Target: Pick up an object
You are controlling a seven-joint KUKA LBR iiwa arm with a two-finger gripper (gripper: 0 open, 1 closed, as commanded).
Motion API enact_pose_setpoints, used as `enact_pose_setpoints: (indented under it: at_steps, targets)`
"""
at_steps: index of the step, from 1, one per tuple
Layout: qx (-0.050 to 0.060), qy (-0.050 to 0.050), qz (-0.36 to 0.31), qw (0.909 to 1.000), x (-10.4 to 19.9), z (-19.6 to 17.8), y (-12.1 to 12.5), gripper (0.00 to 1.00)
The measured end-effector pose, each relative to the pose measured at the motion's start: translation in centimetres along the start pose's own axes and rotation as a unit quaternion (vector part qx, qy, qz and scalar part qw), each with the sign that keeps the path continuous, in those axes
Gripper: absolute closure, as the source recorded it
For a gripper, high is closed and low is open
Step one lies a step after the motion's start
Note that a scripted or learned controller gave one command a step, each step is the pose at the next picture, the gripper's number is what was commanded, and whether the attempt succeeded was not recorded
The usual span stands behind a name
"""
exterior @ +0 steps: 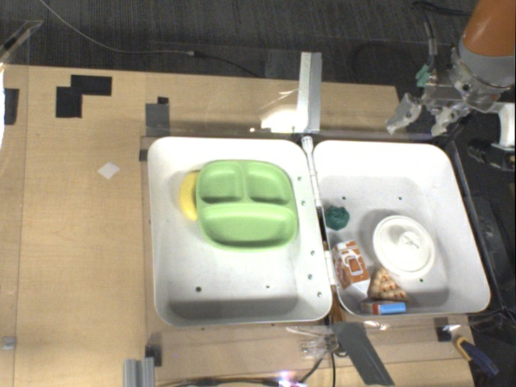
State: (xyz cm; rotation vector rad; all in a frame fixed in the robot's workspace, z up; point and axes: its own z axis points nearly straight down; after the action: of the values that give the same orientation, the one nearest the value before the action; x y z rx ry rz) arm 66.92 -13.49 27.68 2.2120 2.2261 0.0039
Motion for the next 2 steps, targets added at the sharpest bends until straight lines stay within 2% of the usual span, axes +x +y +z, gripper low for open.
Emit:
enact_pose_setpoints:
  at_steps: [1, 2]
  targets:
    - [0.001, 0.000, 0.229, 0.9734, 2.1, 14.6, 0.0, 0.00]
    - [-0.001, 0.000, 0.113, 0.9936, 5.1, 19.0, -1.4, 0.00]
